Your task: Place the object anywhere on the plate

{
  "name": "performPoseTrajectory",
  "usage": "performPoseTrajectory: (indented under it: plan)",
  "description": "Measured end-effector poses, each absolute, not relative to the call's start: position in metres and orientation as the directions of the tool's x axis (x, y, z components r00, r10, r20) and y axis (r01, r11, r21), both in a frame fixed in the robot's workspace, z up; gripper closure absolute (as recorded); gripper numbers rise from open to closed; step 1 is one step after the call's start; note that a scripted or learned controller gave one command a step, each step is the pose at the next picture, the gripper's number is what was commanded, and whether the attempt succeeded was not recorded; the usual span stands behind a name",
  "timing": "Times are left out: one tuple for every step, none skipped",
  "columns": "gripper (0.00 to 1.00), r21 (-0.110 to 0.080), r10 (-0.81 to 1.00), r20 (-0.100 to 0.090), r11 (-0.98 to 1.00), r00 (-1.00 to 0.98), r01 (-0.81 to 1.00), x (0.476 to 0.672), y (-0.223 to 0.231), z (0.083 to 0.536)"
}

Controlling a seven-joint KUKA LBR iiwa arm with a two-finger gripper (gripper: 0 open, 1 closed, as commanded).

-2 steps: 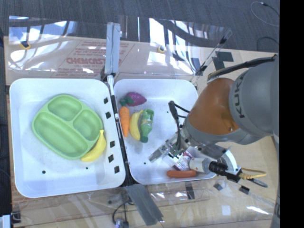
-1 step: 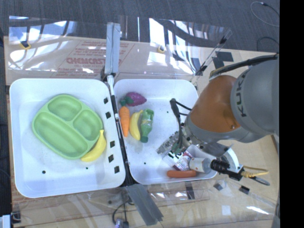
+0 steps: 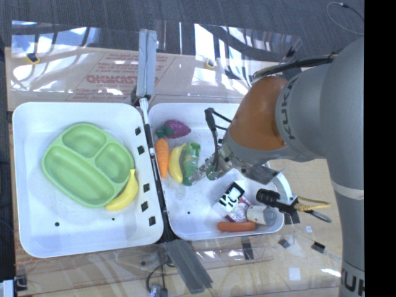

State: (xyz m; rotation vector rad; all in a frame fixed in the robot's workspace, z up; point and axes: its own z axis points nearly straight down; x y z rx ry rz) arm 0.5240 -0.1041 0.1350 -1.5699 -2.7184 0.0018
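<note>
A green divided plate [image 3: 86,164] lies in the left bin [image 3: 37,228]. A yellow banana [image 3: 126,193] rests against the plate's lower right rim. My gripper [image 3: 212,167] hangs low in the right bin [image 3: 198,228], just right of a green item [image 3: 190,161] in clear wrap. Beside that item lie a yellow piece [image 3: 176,164] and an orange carrot [image 3: 162,156]. The arm's wrist hides the gripper's upper part.
A purple fruit [image 3: 176,128] sits at the back of the right bin. A black-and-white box [image 3: 230,198], a small bottle [image 3: 258,215] and a red sausage [image 3: 236,226] lie near its front right. The divider wall runs between the bins.
</note>
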Motion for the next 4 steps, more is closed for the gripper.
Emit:
performPoseTrajectory:
  plan:
    - [1.0, 0.0, 0.759, 0.0, 0.651, -0.651, 0.759, 0.54, -0.024, 0.192]
    - [1.0, -0.004, 0.732, 0.003, 0.682, -0.682, 0.732, 0.531, 0.04, 0.191]
    - [1.0, -0.002, 0.726, 0.001, 0.687, -0.687, 0.726, 0.56, 0.078, 0.191]
    - [1.0, -0.004, 0.763, 0.002, 0.646, -0.646, 0.763, 0.525, 0.086, 0.191]
